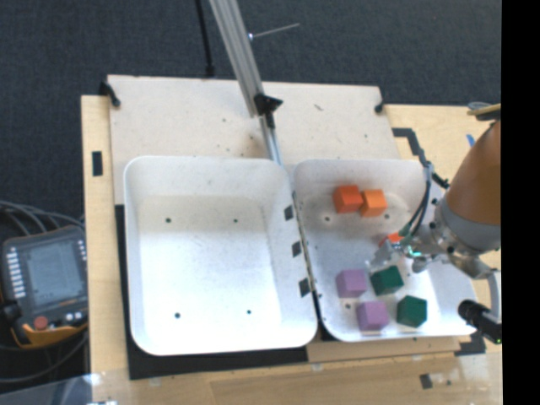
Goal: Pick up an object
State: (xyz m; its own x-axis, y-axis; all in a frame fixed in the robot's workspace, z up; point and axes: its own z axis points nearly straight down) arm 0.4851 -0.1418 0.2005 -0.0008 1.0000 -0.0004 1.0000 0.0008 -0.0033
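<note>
The right bin (337,184) holds several small blocks. Two orange blocks (359,200) lie side by side near its back. Toward the front are two purple blocks (351,283), (372,315) and two green blocks (387,279), (412,310). My gripper (402,252) hangs low over the right side of this bin, just above and behind the nearer green block. A small red-orange piece (391,239) shows at the gripper's tip; I cannot tell whether it is part of the tool or an object.
The left bin (135,226) stands beside the right one, their walls meeting at the middle. A slanted metal pole (240,53) rises behind the bins. A teach pendant (44,281) lies off the bench at the left.
</note>
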